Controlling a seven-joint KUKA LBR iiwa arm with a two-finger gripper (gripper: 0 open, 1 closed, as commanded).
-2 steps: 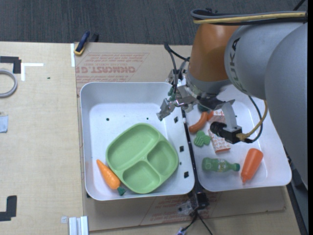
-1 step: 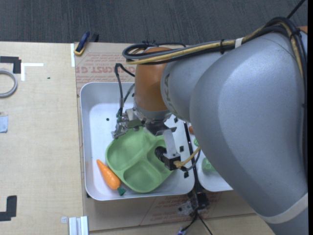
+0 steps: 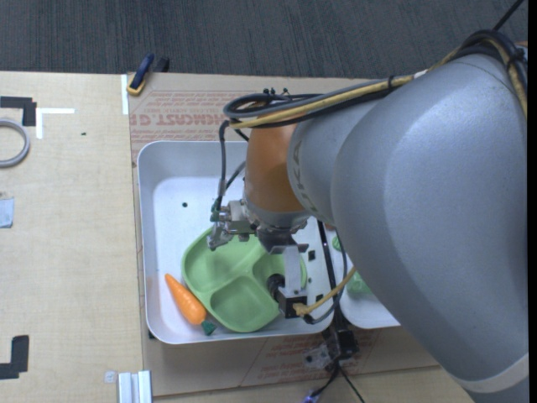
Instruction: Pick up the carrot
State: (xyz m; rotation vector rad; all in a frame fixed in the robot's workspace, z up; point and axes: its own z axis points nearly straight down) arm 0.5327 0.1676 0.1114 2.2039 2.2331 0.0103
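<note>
An orange carrot (image 3: 185, 299) with a green stub at its lower end lies near the front left of the left white bin (image 3: 164, 191). It rests against the left rim of a green divided plate (image 3: 231, 284). My gripper (image 3: 267, 243) hangs over the plate's upper right part, to the right of the carrot and apart from it. The wrist and its brackets cover the fingertips.
The big grey arm covers most of the right bin (image 3: 369, 309), where a bit of green shows (image 3: 359, 285). A blue marker (image 3: 141, 71) lies on the bench behind the bins. The back left of the left bin shows bare floor.
</note>
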